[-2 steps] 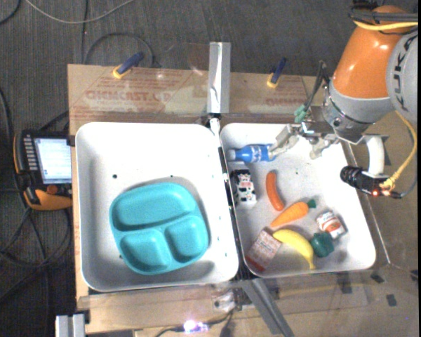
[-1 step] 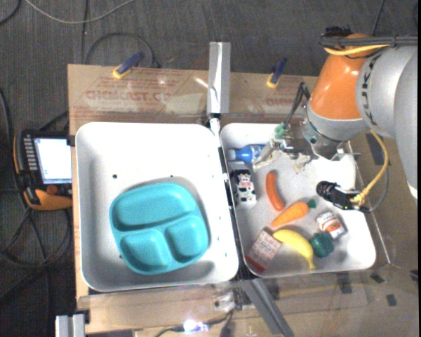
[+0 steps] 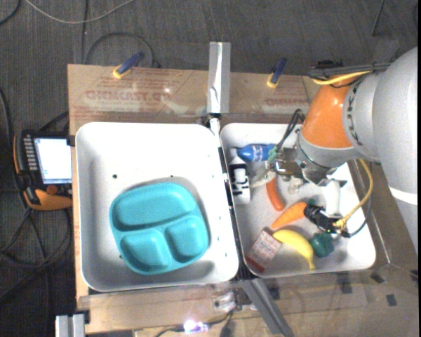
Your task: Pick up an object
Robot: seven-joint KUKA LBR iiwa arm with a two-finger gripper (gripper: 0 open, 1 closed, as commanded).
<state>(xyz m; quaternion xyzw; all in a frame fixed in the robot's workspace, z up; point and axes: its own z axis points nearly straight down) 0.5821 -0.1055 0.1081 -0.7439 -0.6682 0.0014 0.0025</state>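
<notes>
Left bin holds a teal tray. In the right bin, the hand hovers at twelve o'clock from a carrot and banana; its grip cannot be judged. Crowded items risk a glancing miss

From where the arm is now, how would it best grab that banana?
Probably across the middle of the banana, coming straight down from above. It lies flat in the right bin, curved, and its narrow width suits a two-finger pinch. A small packet touches its left end and a green item crowds its right, so the ends are poorer choices.
</notes>
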